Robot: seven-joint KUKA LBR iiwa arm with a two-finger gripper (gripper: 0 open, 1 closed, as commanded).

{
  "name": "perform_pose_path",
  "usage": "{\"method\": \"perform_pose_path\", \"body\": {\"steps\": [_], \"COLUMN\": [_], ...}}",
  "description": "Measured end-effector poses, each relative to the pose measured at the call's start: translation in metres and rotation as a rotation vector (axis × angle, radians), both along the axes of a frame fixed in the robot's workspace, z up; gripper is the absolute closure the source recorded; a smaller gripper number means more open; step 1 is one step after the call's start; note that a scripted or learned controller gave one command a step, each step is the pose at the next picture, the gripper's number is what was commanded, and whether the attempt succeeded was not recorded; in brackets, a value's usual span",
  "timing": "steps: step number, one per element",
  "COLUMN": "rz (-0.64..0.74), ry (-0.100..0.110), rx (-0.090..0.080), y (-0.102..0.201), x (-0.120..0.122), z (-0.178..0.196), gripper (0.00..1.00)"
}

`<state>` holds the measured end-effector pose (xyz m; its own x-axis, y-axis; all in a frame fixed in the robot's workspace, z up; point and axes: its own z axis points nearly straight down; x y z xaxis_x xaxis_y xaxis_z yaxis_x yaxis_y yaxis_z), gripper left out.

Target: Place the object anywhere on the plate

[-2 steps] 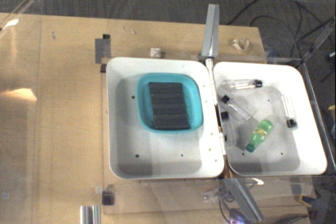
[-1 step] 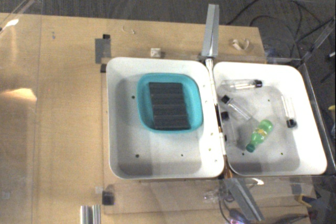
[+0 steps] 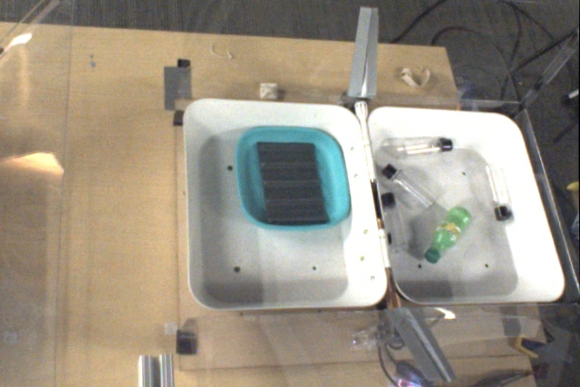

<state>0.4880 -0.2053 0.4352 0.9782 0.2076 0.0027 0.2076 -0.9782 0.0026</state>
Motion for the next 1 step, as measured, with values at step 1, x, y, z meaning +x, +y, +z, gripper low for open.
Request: {"method": "perform_pose_path", "body": {"steps": [1], "rz": [0.001], "ry": [0.001], "rx": [0.000], "y": [0.0000], "x": [0.0000], "z": [-0.0002], "gripper": [0.00]}}
